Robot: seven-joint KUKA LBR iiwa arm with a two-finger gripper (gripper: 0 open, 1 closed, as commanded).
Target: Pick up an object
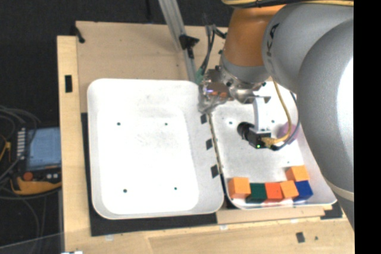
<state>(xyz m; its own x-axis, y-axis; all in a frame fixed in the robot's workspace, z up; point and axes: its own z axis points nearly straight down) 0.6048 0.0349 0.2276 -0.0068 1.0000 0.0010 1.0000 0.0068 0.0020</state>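
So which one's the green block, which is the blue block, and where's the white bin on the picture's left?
green block (258,192), camera view, on the middle of its top face.
blue block (304,190), camera view, on its top face.
left-hand bin (143,140), camera view, on its bare white floor.

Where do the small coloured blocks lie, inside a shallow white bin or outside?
Inside: the small coloured blocks cluster along the near wall of the shallow white bin beneath the arm.
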